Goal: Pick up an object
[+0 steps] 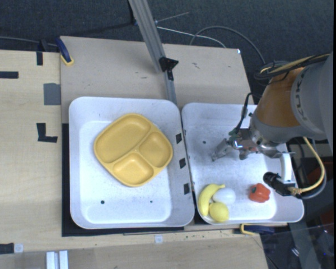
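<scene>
The right bin point(213, 119) holds a yellow banana point(208, 195), a white egg-shaped object point(224, 196) and a yellow lemon point(219, 211), bunched at its near left corner. A small red fruit-like object point(259, 193) lies to their right. My gripper point(229, 152) hangs over the middle of the right bin, above and apart from these objects. It is open, its two fingers are spread, and nothing is between them.
A yellow divided plate point(133, 149) lies in the left bin point(84, 200). A grey metal pole point(148, 27) slants in from the top to the bins' shared far rim. Cables hang by the arm at the right.
</scene>
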Controlling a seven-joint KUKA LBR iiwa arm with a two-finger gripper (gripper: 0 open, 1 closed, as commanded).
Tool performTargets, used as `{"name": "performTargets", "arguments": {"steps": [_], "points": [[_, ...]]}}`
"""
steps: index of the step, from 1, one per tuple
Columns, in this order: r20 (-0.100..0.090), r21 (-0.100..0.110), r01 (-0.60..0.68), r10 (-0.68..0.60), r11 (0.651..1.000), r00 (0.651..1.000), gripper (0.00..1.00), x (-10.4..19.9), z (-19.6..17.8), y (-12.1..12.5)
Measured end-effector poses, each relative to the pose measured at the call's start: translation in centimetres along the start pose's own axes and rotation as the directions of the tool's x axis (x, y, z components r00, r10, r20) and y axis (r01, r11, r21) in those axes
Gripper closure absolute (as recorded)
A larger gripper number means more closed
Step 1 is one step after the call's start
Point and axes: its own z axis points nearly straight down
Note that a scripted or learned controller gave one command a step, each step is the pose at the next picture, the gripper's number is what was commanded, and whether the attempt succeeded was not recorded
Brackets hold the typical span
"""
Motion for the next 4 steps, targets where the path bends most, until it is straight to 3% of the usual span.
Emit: {"name": "performTargets", "arguments": {"steps": [1, 4], "points": [[0.000, -0.004, 0.002, -0.002, 1.000, 1.000, 1.00, 0.0, -1.3, 0.1], [0.002, -0.010, 0.000, 0.000, 1.000, 1.000, 1.00, -1.1, -14.2, 0.4]]}}
